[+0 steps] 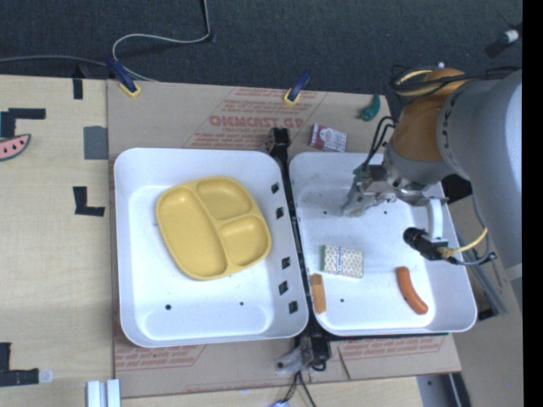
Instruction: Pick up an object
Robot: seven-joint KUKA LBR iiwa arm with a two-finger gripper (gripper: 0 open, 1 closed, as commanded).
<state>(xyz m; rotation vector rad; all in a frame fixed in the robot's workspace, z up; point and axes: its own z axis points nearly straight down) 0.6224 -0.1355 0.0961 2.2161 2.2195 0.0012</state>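
While the left bin (136,312) carries a yellow divided plate (214,225), the right bin (462,308) holds the candidate objects: a small sausage (318,292) at its left wall, a patterned packet (343,261) just beside it, and a second sausage (412,290) toward the right. The gripper (363,195) hangs over the bin's bare upper floor, well apart from all three, gripping nothing, and whether it stands apart or closed cannot be told. The approach step appears to be in hand; the next move calls for travel toward the packet, then a descent.

Your left bin (136,312): divided plate (214,225) inside. Right bin (450,312): packet (343,261) centre, sausage (412,290) to its right, gripper (356,200) behind.
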